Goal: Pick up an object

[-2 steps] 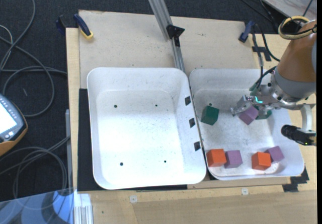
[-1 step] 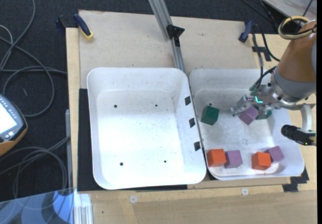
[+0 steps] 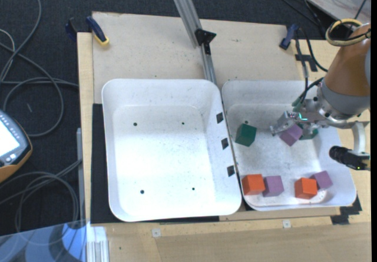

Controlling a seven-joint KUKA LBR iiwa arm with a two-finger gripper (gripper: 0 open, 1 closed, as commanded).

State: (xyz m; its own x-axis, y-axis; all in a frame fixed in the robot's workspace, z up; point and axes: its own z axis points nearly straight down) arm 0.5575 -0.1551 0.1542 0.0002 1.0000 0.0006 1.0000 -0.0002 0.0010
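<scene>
Bench (image 3: 147,49) carrying two white bins; gripper (image 3: 293,128) hovering in the right bin (image 3: 259,93), clamping a purple cube (image 3: 290,135); green cube (image 3: 245,135) sitting nearby.

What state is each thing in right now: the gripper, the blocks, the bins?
gripper: low over the right bin, at a purple block
purple block at the gripper: tilted, between the fingers
green block: loose on the bin floor, apart from the gripper
two orange blocks and two purple blocks: resting along the near wall
right bin: holds all the blocks
left bin: no blocks
</scene>
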